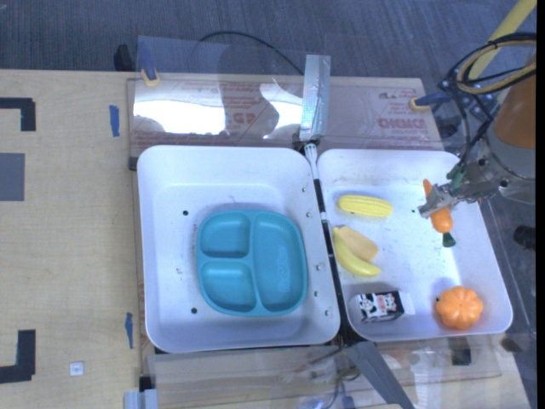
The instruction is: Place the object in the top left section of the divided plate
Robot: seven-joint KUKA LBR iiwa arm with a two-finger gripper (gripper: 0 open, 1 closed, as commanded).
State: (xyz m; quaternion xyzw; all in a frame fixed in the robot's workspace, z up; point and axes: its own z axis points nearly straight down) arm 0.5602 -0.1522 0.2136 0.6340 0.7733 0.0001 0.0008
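Not much to read here tbh. There's reddish printed lettering on the clear plastic sheet [255,105] behind the bins, one patch on its left part and another on the right, but it's upside down and too blurry to make out. The small black-and-white carton [377,306] has markings, illegible too.

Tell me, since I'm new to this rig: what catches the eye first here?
The turquoise divided plate in the left bin stands out, with nothing in its sections. In the right bin, a bright orange pumpkin sits near the front corner, and the gripper hangs over a small carrot by the right wall.
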